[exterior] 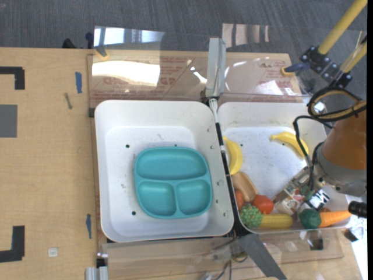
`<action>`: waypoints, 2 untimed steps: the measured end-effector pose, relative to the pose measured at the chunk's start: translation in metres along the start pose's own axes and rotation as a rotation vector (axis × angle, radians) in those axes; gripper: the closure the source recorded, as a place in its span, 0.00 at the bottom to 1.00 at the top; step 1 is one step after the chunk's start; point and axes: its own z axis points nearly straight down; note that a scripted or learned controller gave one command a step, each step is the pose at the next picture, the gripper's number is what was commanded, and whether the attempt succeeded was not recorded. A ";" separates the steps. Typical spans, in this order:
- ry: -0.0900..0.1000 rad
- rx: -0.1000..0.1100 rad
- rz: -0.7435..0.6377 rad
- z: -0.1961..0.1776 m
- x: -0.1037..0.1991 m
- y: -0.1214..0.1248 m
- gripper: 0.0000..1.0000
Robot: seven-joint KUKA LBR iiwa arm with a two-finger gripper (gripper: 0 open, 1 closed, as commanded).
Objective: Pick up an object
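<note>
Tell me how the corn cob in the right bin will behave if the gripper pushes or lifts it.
The corn cob looks rounded and long, so it would probably roll sideways when pushed. It lies wedged between the broccoli and a green ball, so neighbours may shift too. Its glossy surface suggests light plastic, possibly slippery.

Dark grey floor (175, 4) along top. Tan bench (41, 156) with black tape marks (14, 77) and blue tape (78, 81). Clear panels (140, 69) behind, glare, possibly from overhead light. Yellow pole (344, 22) upper right.

A teal plate (172, 181) sits in a white bin (111, 156); bananas (233, 155) yellow, carrot (335, 217) orange.
</note>
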 end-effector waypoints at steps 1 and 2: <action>-0.004 0.005 -0.026 0.000 0.021 0.013 0.00; 0.000 0.002 -0.012 0.000 0.003 0.001 0.00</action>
